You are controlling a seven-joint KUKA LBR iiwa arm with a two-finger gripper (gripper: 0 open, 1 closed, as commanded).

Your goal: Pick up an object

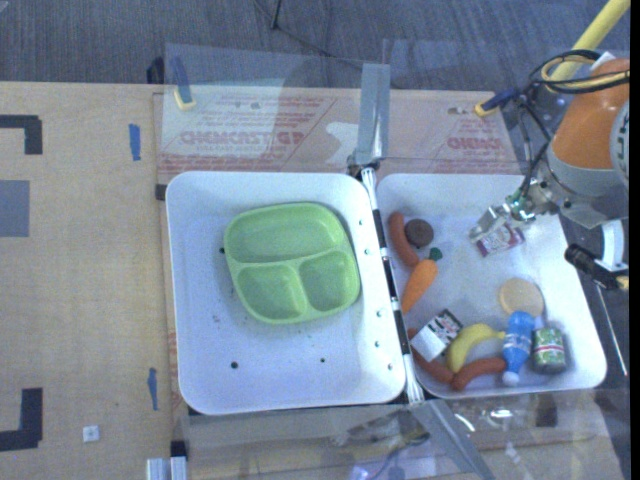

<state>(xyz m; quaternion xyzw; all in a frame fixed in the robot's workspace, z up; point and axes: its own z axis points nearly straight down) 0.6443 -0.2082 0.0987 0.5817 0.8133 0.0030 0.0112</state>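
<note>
The right bin (560,268) holds several objects. A carrot (420,283) lies by its left wall, below a reddish sausage (399,236) and a dark round piece (418,232). Along the front lie a small black, white and red box (435,333), a banana (472,343), a second sausage (466,373), a blue bottle (516,343) and a green can (548,348). A tan disc (521,296) sits above the bottle. My gripper (498,232) hangs low over the bin's back right part, apart from these items. A small pale and reddish bit shows at its tip.
The left bin (200,348) holds a green divided plate (292,263). The arm's orange band (590,133) and cables cross the right bin's back right corner. A clear sheet and cardboard stand behind both bins.
</note>
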